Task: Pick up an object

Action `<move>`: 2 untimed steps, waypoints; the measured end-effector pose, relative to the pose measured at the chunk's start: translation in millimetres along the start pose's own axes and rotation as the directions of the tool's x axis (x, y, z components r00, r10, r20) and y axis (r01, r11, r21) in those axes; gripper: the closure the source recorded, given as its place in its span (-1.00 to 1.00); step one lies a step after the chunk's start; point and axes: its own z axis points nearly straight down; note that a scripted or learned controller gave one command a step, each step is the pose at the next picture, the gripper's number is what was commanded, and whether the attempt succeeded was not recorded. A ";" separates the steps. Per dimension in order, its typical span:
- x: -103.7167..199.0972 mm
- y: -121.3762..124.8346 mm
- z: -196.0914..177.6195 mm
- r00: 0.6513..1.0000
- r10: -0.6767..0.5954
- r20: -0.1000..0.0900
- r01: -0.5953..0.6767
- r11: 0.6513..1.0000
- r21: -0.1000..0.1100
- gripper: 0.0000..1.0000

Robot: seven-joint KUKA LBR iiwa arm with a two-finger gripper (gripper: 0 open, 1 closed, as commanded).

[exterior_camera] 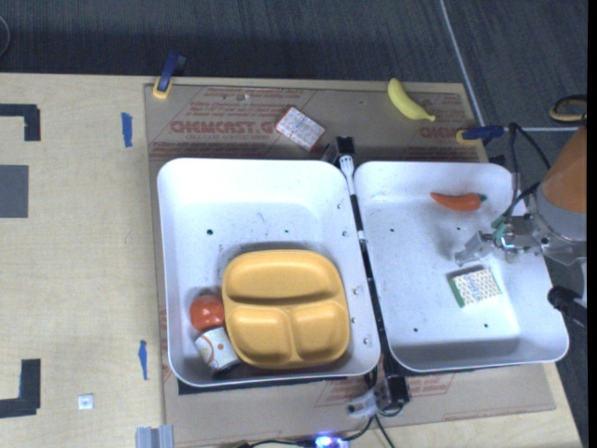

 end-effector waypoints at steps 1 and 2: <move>29.7 -45.7 15.9 1.000 0.006 -0.003 -0.006 1.000 0.017 -1.00; 29.3 -44.4 5.2 1.000 0.007 -0.001 -0.007 1.000 0.013 1.00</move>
